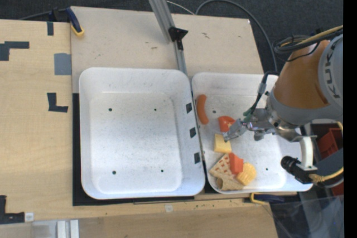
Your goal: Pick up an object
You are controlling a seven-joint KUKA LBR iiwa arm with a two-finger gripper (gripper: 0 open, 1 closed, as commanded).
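The gripper (234, 130) sits low in the right bin (262, 175), reaching in from the right on the grey arm (304, 86) with its orange band; whether it is spread or pressed together cannot be told from this camera view, since the tip is small and partly blurred. Its tip lies just beside a small red-orange piece (226, 122), touching or nearly touching it, though I cannot tell whether that piece is gripped. Just below lies a pale yellow block (222, 145). Toward the bin's left wall rests an orange sausage-shaped object (202, 108), apart from the tip. At the near edge of the bin a tan waffle-like piece (222, 170), a red piece (236, 163) and a yellow-orange lump (247, 174) crowd together, touching. The left bin (134, 131) stands alongside on the bench (33, 131).
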